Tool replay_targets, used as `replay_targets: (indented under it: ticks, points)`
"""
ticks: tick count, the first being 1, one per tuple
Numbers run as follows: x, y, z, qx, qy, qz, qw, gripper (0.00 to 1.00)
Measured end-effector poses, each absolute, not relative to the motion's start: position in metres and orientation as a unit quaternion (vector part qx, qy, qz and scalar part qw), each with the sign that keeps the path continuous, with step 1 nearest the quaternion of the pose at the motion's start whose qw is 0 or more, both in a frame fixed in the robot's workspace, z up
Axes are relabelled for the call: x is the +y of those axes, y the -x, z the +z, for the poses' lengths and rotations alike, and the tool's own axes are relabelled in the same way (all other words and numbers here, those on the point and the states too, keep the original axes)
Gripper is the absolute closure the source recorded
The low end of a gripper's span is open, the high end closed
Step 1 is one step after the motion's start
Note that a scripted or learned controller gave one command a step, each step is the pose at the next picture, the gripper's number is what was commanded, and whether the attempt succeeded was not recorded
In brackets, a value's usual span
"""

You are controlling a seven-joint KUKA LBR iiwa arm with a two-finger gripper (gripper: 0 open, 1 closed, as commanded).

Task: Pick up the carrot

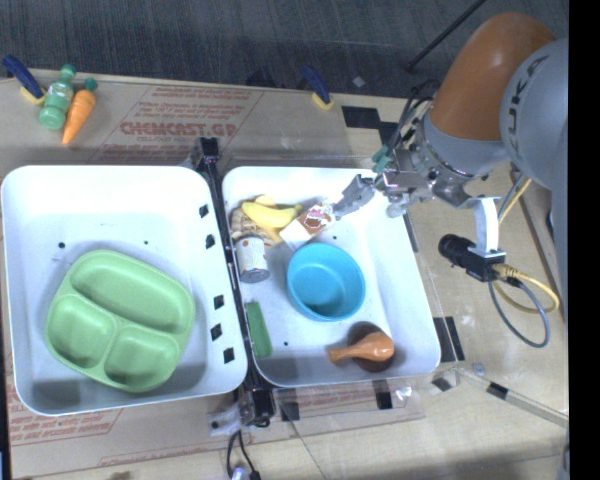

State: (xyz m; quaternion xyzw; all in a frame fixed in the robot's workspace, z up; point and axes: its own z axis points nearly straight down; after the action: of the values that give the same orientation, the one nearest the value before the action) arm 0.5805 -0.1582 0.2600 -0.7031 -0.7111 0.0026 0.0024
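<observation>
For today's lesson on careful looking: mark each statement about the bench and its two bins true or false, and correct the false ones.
1. The carrot lies in the right bin. False: it lies on the bench outside both bins, beyond the left bin's far corner.
2. The green divided plate sits in the left bin. True.
3. The blue bowl is in the right bin. True.
4. The hand hangs over the carrot. False: it is over the right bin, near the banana.

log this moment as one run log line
task: pick up carrot | carrot: on bench outside bins, far left corner | gripper: over right bin by banana | status: not grasped
</observation>
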Motion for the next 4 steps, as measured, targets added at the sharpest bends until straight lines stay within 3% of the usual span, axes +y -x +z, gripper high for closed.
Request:
replay_targets:
  ticks: [1,2,3,4]
  points:
    - [-0.131,-0.529,0.231,-0.687,0.727,0.0045,0.004,0.0]
    - [-0.146,-0.476,0.183,-0.861,0.509,0.0019,0.003,0.0]
    - [-0.202,-0.517,0.123,-0.779,0.627,0.0025,0.002,0.0]
    - [-0.21,-0.482,0.109,-0.919,0.395,0.0009,0.003,0.0]
